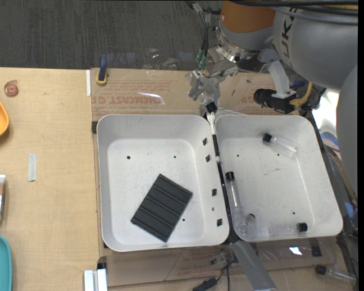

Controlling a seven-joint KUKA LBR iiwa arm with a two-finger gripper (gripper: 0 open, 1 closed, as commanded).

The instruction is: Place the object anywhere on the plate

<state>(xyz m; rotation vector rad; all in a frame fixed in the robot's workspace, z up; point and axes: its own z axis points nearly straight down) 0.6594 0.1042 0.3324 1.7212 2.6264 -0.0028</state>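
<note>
So the gripper (209, 98) was up at the far side of the bench, hanging over the spot where the two bins meet at their back corners. It was a tangle of metal and wires at that angle, so I honestly couldn't tell whether it was spread or closed up, and I didn't see anything in it. The grey arm (318, 40) came in from the top right, with the orange band (245, 16) just above the wrist.

The plate (162, 207) was a dark ribbed rectangle lying flat on the floor of the left bin (114, 187), turned at a diagonal, toward the near half of the bin. Nothing was sitting on it.

The objects were all over in the right bin (327, 187) — clear plastic tubes with black caps. One tube (280, 144) lay near the far side of the bin with its cap pointing up-left. A second tube (231, 193) lay along the bin's left wall with its cap at the far end. A third tube (278, 229) lay along the near wall, cap at the right, with some round clear piece (244, 225) in the near-left corner just beside it. So the task's thing was well apart from the plate, a whole bin over.

Both bins sat on a sheet of cardboard (148, 94), with a blue clamp (102, 69) at its far-left corner.
</note>
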